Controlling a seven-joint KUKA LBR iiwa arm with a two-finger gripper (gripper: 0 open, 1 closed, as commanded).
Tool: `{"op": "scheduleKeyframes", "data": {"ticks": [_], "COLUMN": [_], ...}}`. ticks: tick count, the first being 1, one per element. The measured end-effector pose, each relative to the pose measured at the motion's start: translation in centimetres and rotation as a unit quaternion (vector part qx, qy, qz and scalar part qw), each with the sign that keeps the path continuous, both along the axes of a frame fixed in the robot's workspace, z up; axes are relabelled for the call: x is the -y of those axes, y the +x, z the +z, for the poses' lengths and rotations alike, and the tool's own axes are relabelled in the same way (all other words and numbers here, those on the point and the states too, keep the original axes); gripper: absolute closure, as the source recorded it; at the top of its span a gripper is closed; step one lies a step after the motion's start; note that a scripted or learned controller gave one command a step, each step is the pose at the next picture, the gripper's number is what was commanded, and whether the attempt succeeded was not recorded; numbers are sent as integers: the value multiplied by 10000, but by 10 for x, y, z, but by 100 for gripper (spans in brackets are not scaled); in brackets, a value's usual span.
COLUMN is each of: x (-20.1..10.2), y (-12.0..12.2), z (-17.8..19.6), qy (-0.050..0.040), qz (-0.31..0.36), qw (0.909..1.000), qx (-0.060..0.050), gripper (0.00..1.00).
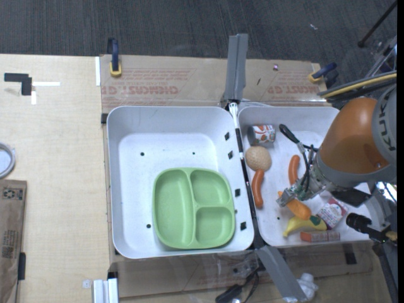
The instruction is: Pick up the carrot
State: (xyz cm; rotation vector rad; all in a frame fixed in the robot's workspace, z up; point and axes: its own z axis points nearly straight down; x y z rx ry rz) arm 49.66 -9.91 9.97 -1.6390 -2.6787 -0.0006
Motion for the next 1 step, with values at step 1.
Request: {"op": "scheduleKeyframes", "data": {"ticks": [1], "x": [-62], "y": [46], "z": [91], "qy": [-14], "qz": [-1975], "qw": [9803], "qx": [-7], "gripper": [100]}}
